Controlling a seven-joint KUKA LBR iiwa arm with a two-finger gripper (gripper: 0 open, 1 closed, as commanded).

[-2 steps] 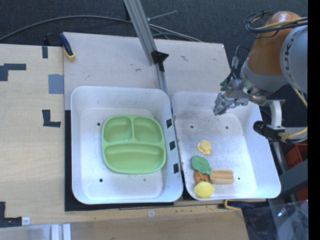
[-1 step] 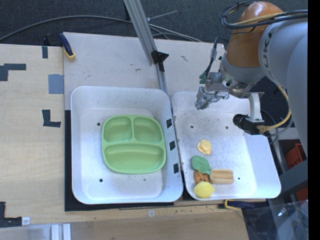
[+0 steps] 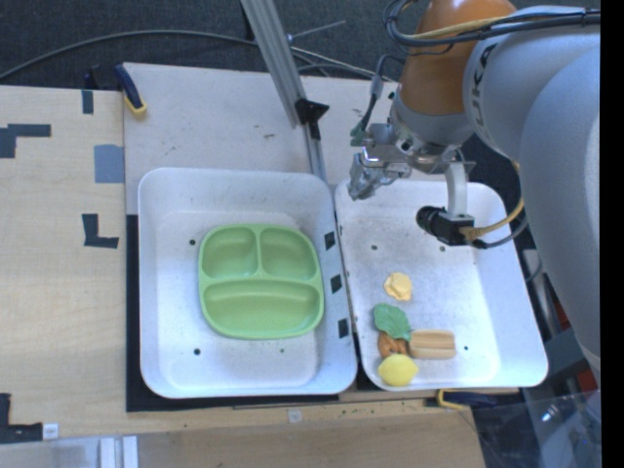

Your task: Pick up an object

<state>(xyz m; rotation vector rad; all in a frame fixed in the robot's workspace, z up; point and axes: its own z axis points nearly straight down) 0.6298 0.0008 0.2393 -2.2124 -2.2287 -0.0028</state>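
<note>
**Gripper parked at the far rim, toys waiting at the near end**

Gripper (image 3: 366,181) hangs over the far left corner of the right bin (image 3: 487,261), close to the divide between the two bins, and nothing is visible between its fingers. Whether they are spread or closed cannot be told from this slanted view.

The candidates for picking all lie well apart from it, clustered toward the near side of that bin: a pale yellow piece (image 3: 398,286) lies by itself, and nearer still a green leaf-shaped toy (image 3: 392,319) rests against a small orange item (image 3: 391,344), with a tan bun-like toy (image 3: 433,343) just to the right and a yellow lemon-shaped toy (image 3: 397,370) at the near edge. In the left bin (image 3: 166,261) sits a green divided plate (image 3: 260,281).

The crowding looks like the main risk. Four of the toys touch or nearly touch, so a descent there could nudge a neighbour, pinch two things at once, or close on an edge and let the toy slip out. The lemon sits close to the near wall (fingers could strike the rim). The lone pale piece seems the cleaner target, though it looks low and flat, so a shallow descent may close above it.
</note>
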